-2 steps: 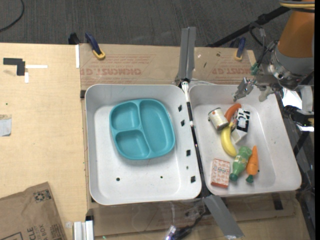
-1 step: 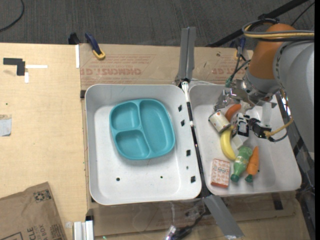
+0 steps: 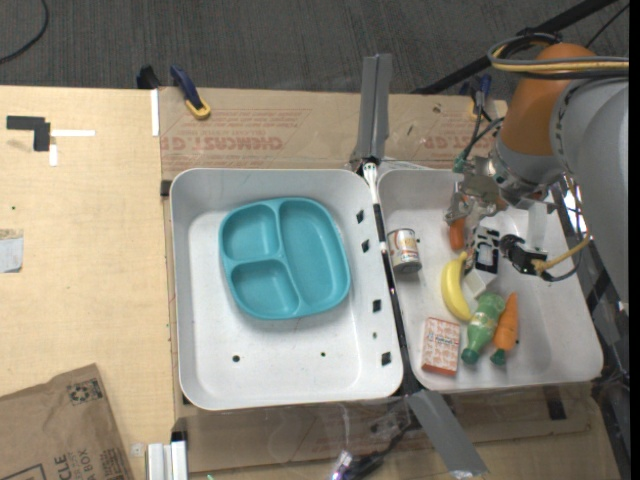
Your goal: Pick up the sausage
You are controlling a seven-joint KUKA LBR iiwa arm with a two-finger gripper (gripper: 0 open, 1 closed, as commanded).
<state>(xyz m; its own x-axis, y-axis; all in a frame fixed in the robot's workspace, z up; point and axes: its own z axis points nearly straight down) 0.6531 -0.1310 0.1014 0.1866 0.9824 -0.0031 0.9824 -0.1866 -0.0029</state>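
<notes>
Cardboard box (image 3: 60,433) nearest; hand (image 3: 462,213) over upright-looking sausage (image 3: 457,234), grip state cannot be told.

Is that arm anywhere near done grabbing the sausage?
Done: the gripper has reached into the right bin. In hand: it is right at the reddish sausage, but a firm grasp isn't visible. Left: lifting it clear of the banana and can.

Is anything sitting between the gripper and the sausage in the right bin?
Nothing visible does. The gripper is down directly over the reddish sausage near the right bin's far end. The banana and can lie off to the sides.
</notes>
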